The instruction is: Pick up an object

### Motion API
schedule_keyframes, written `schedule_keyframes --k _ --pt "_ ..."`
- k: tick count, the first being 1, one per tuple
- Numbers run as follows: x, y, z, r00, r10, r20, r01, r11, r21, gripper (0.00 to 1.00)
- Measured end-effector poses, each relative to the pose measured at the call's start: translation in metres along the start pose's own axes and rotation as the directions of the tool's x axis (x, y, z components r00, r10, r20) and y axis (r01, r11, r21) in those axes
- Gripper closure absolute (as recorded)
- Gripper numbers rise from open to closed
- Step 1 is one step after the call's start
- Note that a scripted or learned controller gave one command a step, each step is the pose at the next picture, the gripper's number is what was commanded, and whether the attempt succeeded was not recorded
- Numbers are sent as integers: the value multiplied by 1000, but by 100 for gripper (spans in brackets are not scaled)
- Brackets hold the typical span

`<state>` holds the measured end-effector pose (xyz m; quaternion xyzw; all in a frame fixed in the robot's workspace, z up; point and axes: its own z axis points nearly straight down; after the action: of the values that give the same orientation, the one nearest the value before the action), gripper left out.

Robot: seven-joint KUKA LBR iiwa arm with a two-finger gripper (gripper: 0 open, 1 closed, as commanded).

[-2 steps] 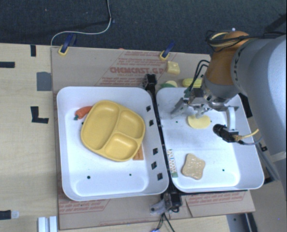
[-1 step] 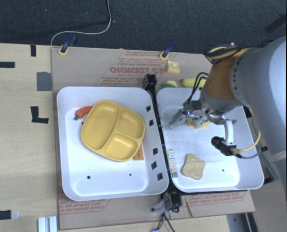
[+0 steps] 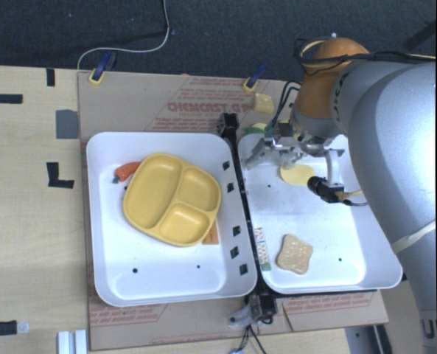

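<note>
Gripper (image 3: 286,152) sits low over upper part of right shallow white bin (image 3: 351,271), beside pale yellow flat disc (image 3: 295,174); grip state cannot be told. Tan toast-shaped piece (image 3: 294,254) lies lower in same bin. Yellow divided plastic plate (image 3: 172,198) occupies left white bin (image 3: 107,271).

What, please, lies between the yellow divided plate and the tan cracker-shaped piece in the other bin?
In the camera view, between the yellow plate and the tan piece lie the two bins' adjoining white rims, with black clips along them.
</note>
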<state>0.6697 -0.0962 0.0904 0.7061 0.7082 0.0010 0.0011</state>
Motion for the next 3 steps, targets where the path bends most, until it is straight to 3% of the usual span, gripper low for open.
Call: schedule_keyframes --k 1,2,3 --pt "-40 -41 -17 1000 2 1 -2 1000 6 0" --pt "-64 0 5 1000 0 1 0 1000 -1 0" --pt "-40 -1 4 1000 1 3 -1 1000 0 0"
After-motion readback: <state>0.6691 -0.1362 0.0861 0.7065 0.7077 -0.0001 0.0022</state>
